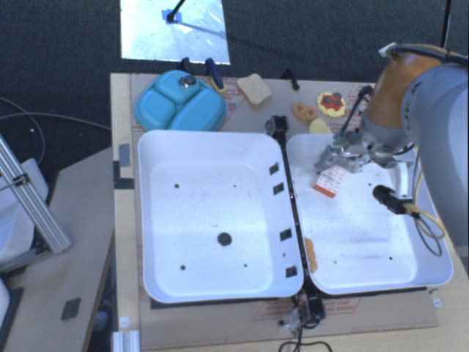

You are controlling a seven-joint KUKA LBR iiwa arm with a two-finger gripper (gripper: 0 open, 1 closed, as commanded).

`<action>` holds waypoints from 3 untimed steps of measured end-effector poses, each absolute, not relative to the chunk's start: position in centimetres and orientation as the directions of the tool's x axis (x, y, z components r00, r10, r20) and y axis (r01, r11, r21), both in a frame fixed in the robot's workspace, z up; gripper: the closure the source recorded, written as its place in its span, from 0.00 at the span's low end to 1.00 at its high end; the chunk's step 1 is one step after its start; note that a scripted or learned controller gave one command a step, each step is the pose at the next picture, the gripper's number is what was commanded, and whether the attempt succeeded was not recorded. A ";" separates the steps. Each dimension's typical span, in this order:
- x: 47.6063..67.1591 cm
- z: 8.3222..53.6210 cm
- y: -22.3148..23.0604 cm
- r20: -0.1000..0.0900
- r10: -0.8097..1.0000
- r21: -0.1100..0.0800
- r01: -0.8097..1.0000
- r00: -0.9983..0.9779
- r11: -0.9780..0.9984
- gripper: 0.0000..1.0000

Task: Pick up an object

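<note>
Carton (pixel 330 182), small, orange and white, lies tilted in the upper left part of the right bin (pixel 366 249), near that bin's left wall and back rim but touching neither. The gripper (pixel 331 164) sits right above it, its tip meeting the carton's upper end; whether it is open, closed or gripping the carton cannot be told from this angle. The arm (pixel 418 101) comes in from the upper right of the frame, covering the bin's upper right corner. The lower half of the right bin's floor is open, save for 1 orange stick (pixel 310 254) lying against the left wall at lower left. The left bin (pixel 152 218) holds 1 dark disc (pixel 224 238) near its middle, with wide open floor all around it. 4 black clips (pixel 286 235) line the seam between the 2 bins. Behind the bins, toward the top of the frame, sit a blue tray (pixel 179 103), a bread slice (pixel 254 89), a pretzel (pixel 303 111) and a tart (pixel 331 103), all outside the rims
</note>
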State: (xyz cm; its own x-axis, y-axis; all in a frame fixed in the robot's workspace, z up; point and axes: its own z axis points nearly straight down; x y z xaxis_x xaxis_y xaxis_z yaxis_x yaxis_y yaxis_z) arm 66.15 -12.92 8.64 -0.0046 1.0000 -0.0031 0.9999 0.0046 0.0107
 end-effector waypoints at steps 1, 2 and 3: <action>67.0 11.6 -20.6 -0.005 1.000 0.008 1.000 0.003 -0.002 0.00; 54.8 13.4 -20.7 0.002 1.000 -0.006 1.000 0.004 -0.004 0.00; 59.0 13.3 -11.2 0.001 1.000 0.004 1.000 -0.010 0.010 0.00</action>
